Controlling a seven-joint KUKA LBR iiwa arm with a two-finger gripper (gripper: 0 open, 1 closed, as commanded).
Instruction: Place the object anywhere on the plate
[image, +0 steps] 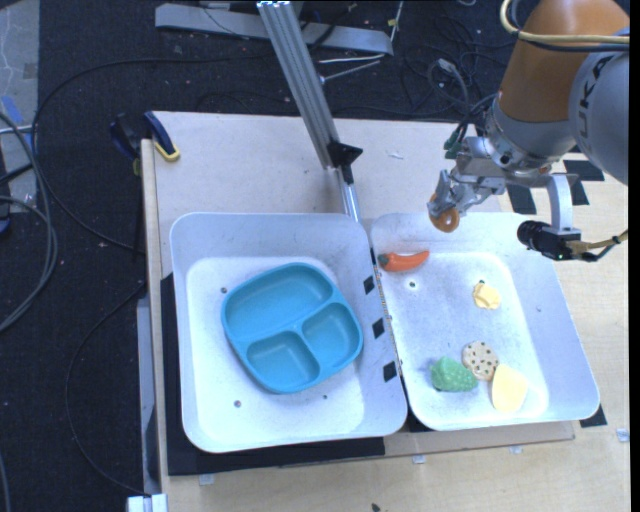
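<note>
Beyond the plate (290, 327), the end effector (446, 212) (raised, angled down) grips a brown object (446, 217).

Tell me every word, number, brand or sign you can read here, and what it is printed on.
None can be read.
Blue plate: plain, no print.
White bins: unmarked; the small black tabs between them carry no lettering that can be made out.
Arm: no label or logo legible.
Food items, such as the cookie: dots, not text.

There are two white bins (200, 250). One blue plate (290, 327) has three compartments. I count one carrot (405, 260), one cookie (480, 358), one green piece (453, 376) and two yellow pieces (508, 388).
</note>
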